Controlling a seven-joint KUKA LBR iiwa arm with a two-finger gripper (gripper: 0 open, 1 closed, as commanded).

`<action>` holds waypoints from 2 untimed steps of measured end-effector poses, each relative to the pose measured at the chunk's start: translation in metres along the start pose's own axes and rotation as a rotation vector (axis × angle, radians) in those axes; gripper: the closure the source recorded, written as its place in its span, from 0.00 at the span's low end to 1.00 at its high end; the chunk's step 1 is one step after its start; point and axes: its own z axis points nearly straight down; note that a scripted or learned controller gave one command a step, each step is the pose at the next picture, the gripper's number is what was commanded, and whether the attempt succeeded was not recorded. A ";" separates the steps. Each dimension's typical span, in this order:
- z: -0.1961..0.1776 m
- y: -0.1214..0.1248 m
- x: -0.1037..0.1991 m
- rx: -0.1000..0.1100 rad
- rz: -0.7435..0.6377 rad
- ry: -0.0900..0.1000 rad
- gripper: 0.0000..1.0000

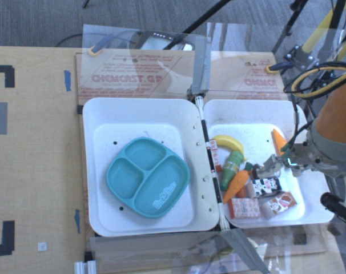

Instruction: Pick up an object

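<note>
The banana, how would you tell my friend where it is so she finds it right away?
Look at the right bin, the one full of toy food. At the back of that pile, near the divider between the bins, lies the banana. It is the only yellow, curved thing; the bottle below it is green and the carrot orange.

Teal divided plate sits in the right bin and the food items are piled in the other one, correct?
Not quite: the camera view shows the teal divided plate in the left bin. The food items, such as the banana and carrot, are piled in the other one, the right bin.
</note>
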 end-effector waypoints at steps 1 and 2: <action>0.101 0.048 -0.010 -0.005 0.128 -0.002 0.00; 0.069 0.100 0.025 -0.007 -0.080 -0.003 0.00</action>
